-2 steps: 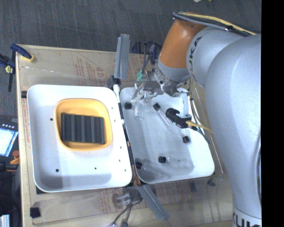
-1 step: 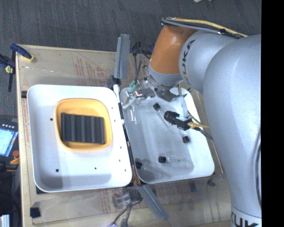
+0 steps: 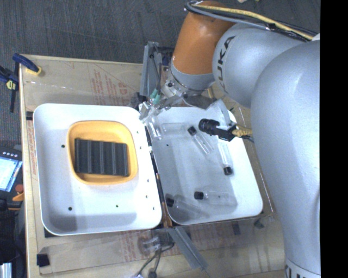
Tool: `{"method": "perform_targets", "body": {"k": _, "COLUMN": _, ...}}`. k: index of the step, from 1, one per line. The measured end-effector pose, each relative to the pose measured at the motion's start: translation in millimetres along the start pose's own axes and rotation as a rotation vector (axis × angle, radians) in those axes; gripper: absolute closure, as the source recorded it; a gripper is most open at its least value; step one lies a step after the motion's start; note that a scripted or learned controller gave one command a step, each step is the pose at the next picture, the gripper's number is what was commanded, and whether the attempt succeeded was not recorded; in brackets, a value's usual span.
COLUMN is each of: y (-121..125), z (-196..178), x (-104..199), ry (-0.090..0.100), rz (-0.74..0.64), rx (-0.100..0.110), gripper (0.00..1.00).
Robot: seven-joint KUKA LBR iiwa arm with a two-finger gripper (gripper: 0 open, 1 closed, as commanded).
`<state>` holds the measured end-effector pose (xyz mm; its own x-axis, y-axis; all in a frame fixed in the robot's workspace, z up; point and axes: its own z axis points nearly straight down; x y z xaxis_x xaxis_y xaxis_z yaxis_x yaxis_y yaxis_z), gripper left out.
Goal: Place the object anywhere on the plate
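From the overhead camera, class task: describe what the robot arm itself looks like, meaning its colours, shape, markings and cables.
The arm is thick, rounded and silver-grey, with an orange band above the wrist and dark letters printed beside it. A black and yellow cable runs along its top. The gripper is small, metallic and silvery.

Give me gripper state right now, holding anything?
Gripper: over the top-left corner of the right bin, beside the left bin. Open or shut cannot be told; no tube seen in it.
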<state>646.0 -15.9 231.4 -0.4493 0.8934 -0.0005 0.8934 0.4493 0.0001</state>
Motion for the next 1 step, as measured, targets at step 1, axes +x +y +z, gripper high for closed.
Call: {"method": "perform_targets", "body": {"k": 1, "y": -0.1, "z": -0.1, "x": -0.3, "ry": -0.001, "rz": 0.000, "rx": 0.000, "gripper": 0.00}}
